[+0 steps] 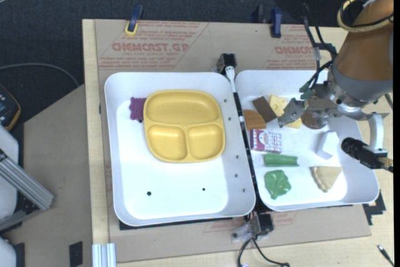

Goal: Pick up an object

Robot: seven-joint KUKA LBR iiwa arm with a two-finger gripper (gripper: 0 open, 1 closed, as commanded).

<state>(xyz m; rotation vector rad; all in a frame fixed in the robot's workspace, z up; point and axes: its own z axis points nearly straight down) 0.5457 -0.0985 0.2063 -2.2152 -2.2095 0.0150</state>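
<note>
Over the right shallow white bin (365, 187), the gripper (299, 110) hovers beside a pale yellow wedge (277, 103), finger state indiscernible; centre squarely before closing.

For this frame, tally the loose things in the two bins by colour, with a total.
Yellow: 2, divided plate, cheese piece
Purple: 1, scrap beside the plate
Brown: 2, dark strip, tan block
Green: 2, bean pod, leafy clump
Red and white: 1, carton
White: 1, block
Tan: 1, wedge
Total: 10
</note>
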